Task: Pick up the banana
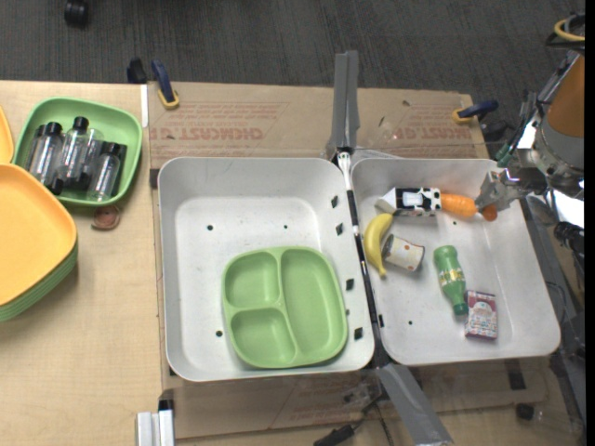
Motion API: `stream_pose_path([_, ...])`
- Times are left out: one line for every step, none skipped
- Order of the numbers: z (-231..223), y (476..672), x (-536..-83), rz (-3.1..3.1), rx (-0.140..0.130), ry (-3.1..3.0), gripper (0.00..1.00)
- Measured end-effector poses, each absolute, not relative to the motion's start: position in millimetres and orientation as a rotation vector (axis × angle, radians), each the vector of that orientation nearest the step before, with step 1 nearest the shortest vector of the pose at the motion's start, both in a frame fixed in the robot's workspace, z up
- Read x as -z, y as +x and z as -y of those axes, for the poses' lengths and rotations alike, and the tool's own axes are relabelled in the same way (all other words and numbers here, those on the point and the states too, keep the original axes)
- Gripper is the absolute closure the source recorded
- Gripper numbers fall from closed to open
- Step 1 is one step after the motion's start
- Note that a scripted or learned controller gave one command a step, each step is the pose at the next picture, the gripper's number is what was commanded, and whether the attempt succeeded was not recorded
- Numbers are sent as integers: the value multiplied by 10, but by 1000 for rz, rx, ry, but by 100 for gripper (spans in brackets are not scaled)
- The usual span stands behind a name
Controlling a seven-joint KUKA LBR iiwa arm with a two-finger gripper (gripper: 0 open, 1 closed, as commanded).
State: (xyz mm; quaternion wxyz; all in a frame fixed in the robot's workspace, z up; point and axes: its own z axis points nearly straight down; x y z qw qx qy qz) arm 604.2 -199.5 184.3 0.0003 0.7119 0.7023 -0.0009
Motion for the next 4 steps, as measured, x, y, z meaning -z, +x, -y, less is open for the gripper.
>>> stream_pose_path([2166,5857,-2557,-2392,2,2034,100])
stream_pose_path([2224,5788,-3049,-2487,2,1917,100])
stream_pose_path([2221,5550,-1603,-2319,3,2121,100])
stream_pose_path([1297,5038,-901,-2337,3,2105,100])
